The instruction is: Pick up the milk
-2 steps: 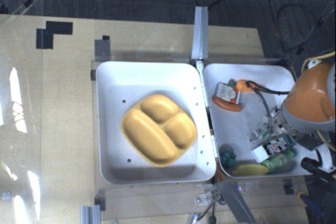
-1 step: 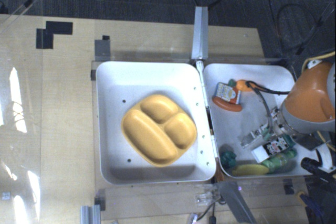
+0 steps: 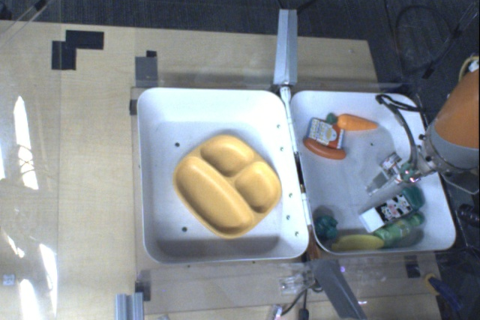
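Milk [image 3: 323,132], a small carton with a green-and-white label, lies in the right bin [image 3: 352,170] toward eleven o'clock, touching a red sausage [image 3: 325,150] at its six o'clock and an orange carrot [image 3: 357,123] at its three o'clock. The hand [image 3: 390,171] hangs at the bin's three o'clock, well apart from the carton; whether it is open or closed I cannot tell. Along the bin's six o'clock edge lie a banana [image 3: 358,242], a green item [image 3: 325,224] and a white box [image 3: 382,214]. The left bin [image 3: 161,161] holds a yellow tray [image 3: 227,183]. Both bins sit on the desk [image 3: 90,161].
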Robot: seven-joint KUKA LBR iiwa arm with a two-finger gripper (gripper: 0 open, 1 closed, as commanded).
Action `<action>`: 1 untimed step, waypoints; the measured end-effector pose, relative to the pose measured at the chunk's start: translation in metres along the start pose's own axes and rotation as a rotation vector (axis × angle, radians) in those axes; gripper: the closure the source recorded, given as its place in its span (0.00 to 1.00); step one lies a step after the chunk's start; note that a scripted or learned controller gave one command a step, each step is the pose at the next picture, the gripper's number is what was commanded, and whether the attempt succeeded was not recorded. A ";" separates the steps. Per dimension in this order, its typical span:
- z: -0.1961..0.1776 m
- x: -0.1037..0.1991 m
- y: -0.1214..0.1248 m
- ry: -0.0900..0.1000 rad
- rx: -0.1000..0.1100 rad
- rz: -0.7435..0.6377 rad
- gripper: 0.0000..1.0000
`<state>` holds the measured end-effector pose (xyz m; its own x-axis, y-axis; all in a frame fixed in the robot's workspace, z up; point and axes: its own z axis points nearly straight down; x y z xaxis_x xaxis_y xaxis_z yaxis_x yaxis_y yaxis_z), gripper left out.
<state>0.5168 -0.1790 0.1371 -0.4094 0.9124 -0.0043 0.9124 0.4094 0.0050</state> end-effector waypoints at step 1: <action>0.048 0.010 -0.014 -0.003 -0.005 -0.137 0.00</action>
<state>0.5007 -0.1756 0.0889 -0.5301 0.8479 -0.0084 0.8478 0.5302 0.0095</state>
